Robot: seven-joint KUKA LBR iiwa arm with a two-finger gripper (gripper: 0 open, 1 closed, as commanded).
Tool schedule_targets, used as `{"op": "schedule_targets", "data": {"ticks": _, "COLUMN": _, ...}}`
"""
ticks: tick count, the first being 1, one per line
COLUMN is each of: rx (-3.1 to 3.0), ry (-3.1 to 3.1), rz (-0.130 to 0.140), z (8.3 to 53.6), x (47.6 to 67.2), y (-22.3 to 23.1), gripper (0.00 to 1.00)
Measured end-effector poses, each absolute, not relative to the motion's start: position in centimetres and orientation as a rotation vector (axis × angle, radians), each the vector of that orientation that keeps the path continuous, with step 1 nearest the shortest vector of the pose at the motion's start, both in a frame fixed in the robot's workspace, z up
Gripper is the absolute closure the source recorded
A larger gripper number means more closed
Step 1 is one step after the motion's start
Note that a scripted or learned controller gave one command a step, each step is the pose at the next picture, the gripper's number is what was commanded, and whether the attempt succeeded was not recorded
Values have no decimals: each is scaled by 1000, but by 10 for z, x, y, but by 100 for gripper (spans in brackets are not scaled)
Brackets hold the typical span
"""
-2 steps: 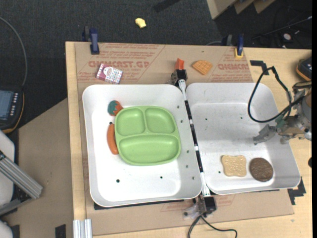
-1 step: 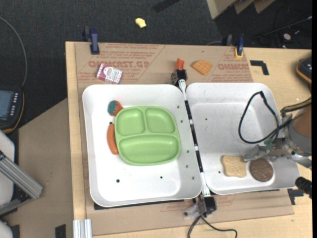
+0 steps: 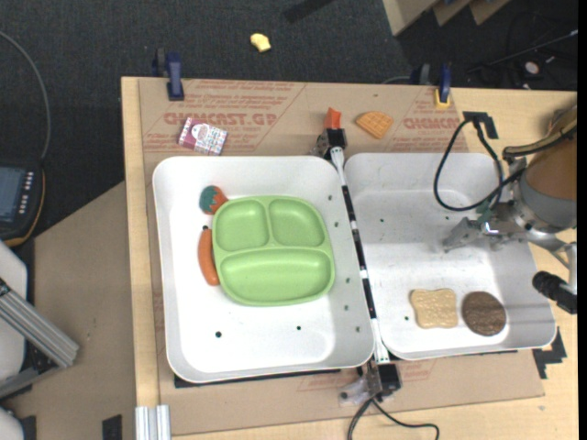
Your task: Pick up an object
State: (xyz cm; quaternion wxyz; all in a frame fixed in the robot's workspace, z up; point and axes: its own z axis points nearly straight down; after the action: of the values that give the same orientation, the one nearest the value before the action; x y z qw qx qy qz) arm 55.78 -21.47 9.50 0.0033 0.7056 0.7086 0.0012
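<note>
My gripper [image 3: 461, 236] hangs over the middle of the right bin [image 3: 394, 246], reaching in from the right with a black cable looped above it. Nothing shows in its grasp. In front of it, near the bin's front edge, lie a tan toast slice [image 3: 434, 307] and a round brown patty [image 3: 483, 313] side by side, both apart from the gripper. The left bin [image 3: 183, 319] holds a green divided plate [image 3: 272, 248], an orange carrot-like piece [image 3: 208, 256] along the plate's left side, and a small teal-and-red item [image 3: 213, 198] at its back left corner.
On the cardboard behind the bins lie a waffle-like cracker [image 3: 373, 124] and a pink packet [image 3: 203, 135]. An orange-topped clamp [image 3: 332, 122] sits at the back of the divider between the bins. Blue clamps [image 3: 172, 73] hold the board's rear edge.
</note>
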Motion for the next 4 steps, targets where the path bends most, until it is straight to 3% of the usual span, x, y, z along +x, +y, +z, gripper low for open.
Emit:
{"op": "schedule_targets", "data": {"ticks": 1, "rx": 2221, "ry": 2237, "rz": 12, "z": 87, "x": 660, "y": -216, "gripper": 0}}
{"op": "schedule_targets", "data": {"ticks": 2, "rx": 2217, "ry": 2219, "rz": 3, "z": 124, "x": 655, "y": -223, "gripper": 0}}
{"op": "schedule_targets", "data": {"ticks": 3, "rx": 2222, "ry": 2230, "rz": 12, "z": 85, "x": 611, "y": -218, "gripper": 0}}
{"op": "schedule_targets", "data": {"ticks": 4, "rx": 2235, "ry": 2244, "rz": 2, "z": 84, "x": 667, "y": -216, "gripper": 0}}
